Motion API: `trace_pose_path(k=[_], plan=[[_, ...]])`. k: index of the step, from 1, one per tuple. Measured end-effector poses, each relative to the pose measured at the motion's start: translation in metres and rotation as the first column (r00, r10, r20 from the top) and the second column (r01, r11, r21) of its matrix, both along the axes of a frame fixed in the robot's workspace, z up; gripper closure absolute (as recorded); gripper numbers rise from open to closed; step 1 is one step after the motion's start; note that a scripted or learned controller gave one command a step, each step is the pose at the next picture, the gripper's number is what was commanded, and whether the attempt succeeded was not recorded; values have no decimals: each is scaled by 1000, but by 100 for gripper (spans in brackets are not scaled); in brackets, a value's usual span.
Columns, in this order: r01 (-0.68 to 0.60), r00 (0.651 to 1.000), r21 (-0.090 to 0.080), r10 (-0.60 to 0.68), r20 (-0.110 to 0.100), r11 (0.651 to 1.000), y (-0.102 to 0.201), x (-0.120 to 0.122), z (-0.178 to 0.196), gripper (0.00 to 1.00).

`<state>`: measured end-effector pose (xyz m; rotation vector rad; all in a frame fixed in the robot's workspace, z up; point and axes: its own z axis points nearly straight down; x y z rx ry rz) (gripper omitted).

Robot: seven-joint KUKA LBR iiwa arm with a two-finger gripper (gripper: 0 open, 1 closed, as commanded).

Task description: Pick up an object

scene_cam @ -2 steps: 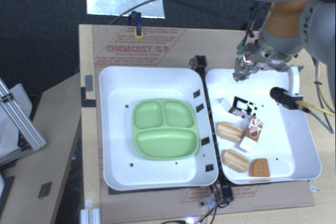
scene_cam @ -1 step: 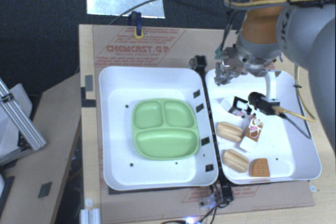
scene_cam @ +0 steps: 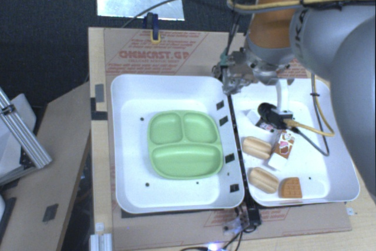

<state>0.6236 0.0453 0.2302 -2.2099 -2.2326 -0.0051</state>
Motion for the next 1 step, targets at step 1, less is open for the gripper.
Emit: trace_pose_path(k=[1], plan=[[1, 1000, -1, -1, -1, 1000, 51, -2, -12, 100]])
